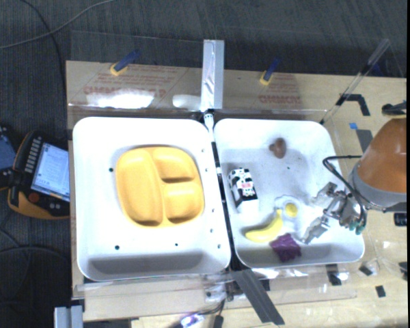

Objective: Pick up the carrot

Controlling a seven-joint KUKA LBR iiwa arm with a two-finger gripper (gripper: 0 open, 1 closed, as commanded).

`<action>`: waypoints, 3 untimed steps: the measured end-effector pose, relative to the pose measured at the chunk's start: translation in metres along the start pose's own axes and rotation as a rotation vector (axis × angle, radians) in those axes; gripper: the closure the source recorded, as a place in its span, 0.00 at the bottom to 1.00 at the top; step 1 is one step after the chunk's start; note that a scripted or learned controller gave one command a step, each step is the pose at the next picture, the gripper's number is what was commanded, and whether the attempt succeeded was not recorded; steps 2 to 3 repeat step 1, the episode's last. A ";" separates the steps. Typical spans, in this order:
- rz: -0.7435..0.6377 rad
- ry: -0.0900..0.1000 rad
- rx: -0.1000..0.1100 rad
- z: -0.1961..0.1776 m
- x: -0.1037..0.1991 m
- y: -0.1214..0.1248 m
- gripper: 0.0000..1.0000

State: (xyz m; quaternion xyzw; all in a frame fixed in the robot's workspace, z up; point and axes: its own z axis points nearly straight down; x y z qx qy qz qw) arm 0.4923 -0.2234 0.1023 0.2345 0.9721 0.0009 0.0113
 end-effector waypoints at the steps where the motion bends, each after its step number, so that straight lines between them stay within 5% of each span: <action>1: -0.339 0.006 0.004 0.011 0.002 -0.002 0.00; 3: -0.339 0.006 0.004 0.011 0.002 -0.002 0.00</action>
